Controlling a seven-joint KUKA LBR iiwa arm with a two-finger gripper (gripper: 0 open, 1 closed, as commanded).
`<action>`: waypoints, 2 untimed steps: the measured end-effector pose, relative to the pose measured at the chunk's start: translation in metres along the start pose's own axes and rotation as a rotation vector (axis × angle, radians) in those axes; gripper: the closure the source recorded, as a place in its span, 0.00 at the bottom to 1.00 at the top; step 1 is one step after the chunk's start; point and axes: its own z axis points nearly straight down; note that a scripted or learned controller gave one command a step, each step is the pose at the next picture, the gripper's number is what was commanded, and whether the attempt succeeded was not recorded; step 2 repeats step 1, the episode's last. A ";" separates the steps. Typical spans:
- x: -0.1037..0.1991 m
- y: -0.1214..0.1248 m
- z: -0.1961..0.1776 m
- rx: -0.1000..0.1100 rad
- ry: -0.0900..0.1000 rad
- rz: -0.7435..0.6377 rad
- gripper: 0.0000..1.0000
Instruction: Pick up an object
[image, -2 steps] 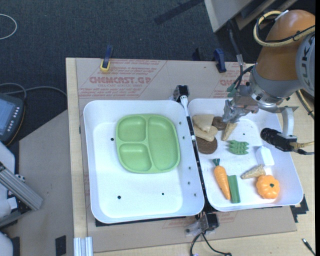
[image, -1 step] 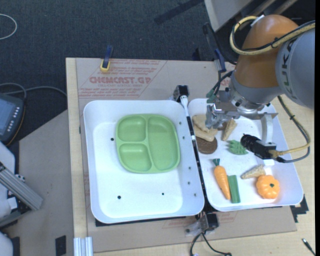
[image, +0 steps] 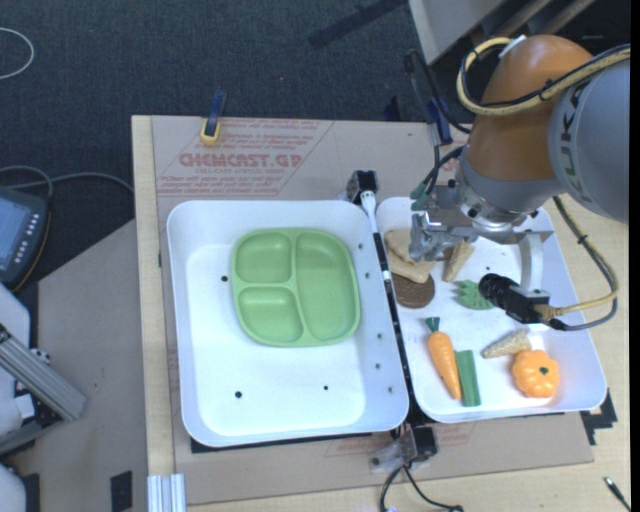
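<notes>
Nearest the camera, along the front of the right-hand shallow white bin (image: 585, 385), lie a small orange toy pumpkin (image: 536, 373), a flat green stick-shaped piece (image: 467, 377) and an orange toy carrot with a green top (image: 443, 358), the carrot and the green piece side by side and touching. Just behind the pumpkin sits a pale tan wedge-shaped piece (image: 507, 345). The left-hand shallow white bin (image: 200, 390) holds a light green plastic plate with three compartments (image: 296, 286), set toward its middle and back. Farther in the right bin, a leafy green toy piece (image: 468, 294) lies mid-bin, and a round brown disc (image: 413, 291) rests near the divider, touching a beige flat piece (image: 402, 252) behind it. The grey metal two-finger tool (image: 432, 247) hangs over that back-left corner, right above the beige piece; whether it is open or closed cannot be told. Both bins rest on a tan cardboard-covered counter (image: 250, 155) printed with red lettering.
</notes>
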 end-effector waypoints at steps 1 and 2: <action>0.005 0.003 0.004 0.000 0.000 0.000 1.00; 0.005 0.003 0.004 0.000 0.000 0.000 1.00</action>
